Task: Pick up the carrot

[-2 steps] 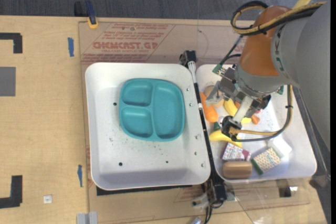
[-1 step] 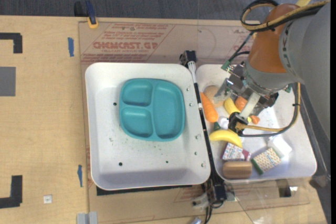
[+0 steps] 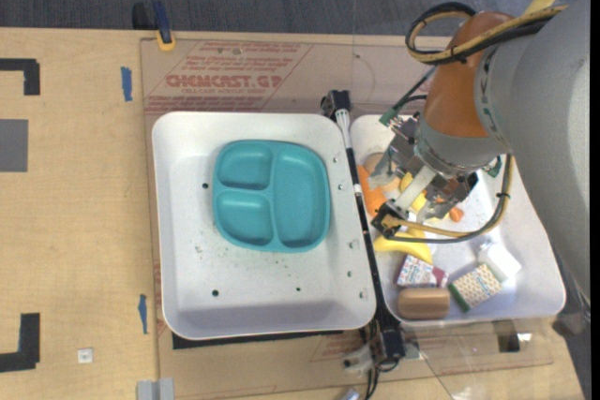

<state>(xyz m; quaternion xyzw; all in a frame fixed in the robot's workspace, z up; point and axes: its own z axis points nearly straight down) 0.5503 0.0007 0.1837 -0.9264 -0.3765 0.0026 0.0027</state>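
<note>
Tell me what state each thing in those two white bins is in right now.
Teal plate: flat in the left bin, nothing on it.
Carrot: lying in the right bin, by the divider.
Hand: low over the right bin, beside the carrot.
Brown block: lying at the near edge.

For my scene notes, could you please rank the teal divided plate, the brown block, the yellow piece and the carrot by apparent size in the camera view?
1. teal divided plate
2. brown block
3. yellow piece, close to the block, so unsure
4. carrot, partly hidden by the tool
</note>
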